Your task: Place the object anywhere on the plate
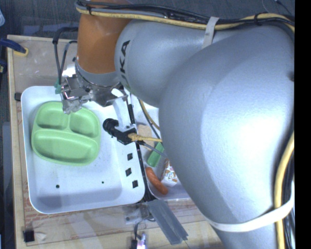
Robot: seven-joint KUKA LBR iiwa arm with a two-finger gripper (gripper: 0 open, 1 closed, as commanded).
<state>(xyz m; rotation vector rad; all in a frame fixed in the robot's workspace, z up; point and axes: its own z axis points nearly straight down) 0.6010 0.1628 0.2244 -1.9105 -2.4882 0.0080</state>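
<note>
i see gripper (71, 104) over top edge of green plate (66, 134), can't tell its state. plate sits in left bin (78, 191). right of plate, in other bin: orange object (156, 180), green item (155, 153), small packet (170, 175), print unreadable. arm (217, 102) shows partial letters "ka".

Plate (67, 134) in left bin (72, 196) (rear half)

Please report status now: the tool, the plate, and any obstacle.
Tool above green plate's far rim. Nothing seen on plate. Arm covers most of right bin.
</note>
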